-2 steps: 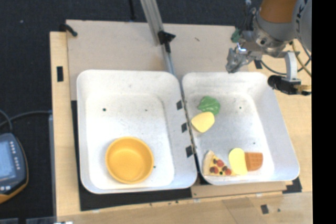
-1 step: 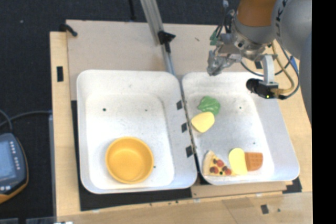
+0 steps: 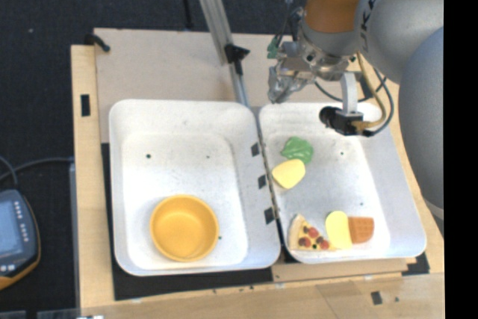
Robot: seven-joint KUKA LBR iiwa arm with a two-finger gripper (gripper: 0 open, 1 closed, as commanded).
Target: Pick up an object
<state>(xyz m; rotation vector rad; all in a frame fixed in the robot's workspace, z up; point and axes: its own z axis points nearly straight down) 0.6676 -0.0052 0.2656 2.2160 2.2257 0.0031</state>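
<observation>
Two white bins sit side by side on the table (image 3: 172, 63), and the toys to pick from lie in the right bin (image 3: 388, 183). The hand (image 3: 282, 90) hangs over the far edge of that bin, close to the wall between the two bins. It holds nothing, and I cannot tell how it is set. The nearest toys are a green toy (image 3: 298, 149) and a pale yellow toy (image 3: 288, 174). They touch each other and lie next to the middle wall, toward the near side from the hand. The yellow one is a bit long, and its long side runs slanted, from low left up to the right in the camera view. The green one is lumpy and round, so it points no clear way. Three more toys sit well apart from the hand at the near edge: a pizza slice (image 3: 308, 234), a yellow piece (image 3: 337, 229) and an orange piece (image 3: 361, 228). The left bin (image 3: 179, 146) holds a yellow bowl (image 3: 184, 227), far from the hand. I think the hand must come toward the near side and go down to reach the green toy first.
</observation>
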